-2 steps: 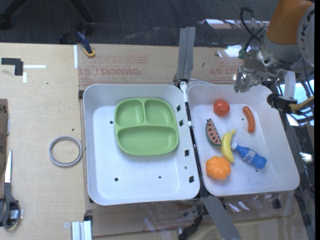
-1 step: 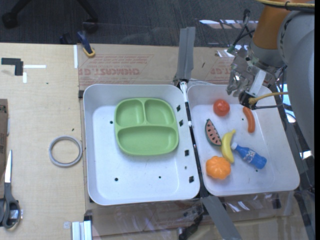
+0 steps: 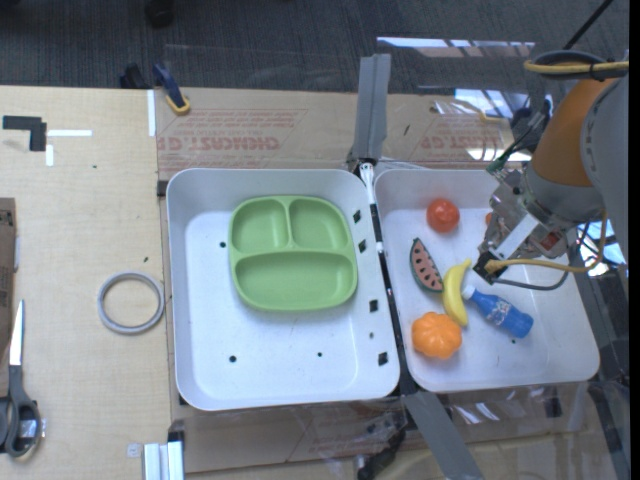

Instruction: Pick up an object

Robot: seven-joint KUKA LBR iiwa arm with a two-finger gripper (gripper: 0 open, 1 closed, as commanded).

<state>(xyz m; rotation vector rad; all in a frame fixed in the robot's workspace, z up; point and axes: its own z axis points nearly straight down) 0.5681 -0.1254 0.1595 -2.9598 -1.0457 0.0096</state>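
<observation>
The right bin [image 3: 560, 363] holds a red tomato [image 3: 442, 214], a watermelon slice [image 3: 425, 265], a yellow banana [image 3: 456, 291], an orange fruit [image 3: 437, 335] and a small blue bottle [image 3: 497, 310]. My gripper [image 3: 498, 224] hangs over the right half of this bin, to the right of the tomato and just above the banana's tip and the bottle's cap. I see nothing held in it.
A green divided plate [image 3: 293, 251] lies in the left bin [image 3: 200, 298]. On the bench to the left lie a grey tape ring [image 3: 131, 301] and scissors [image 3: 18, 408]. A raised divider [image 3: 372, 218] separates the two bins.
</observation>
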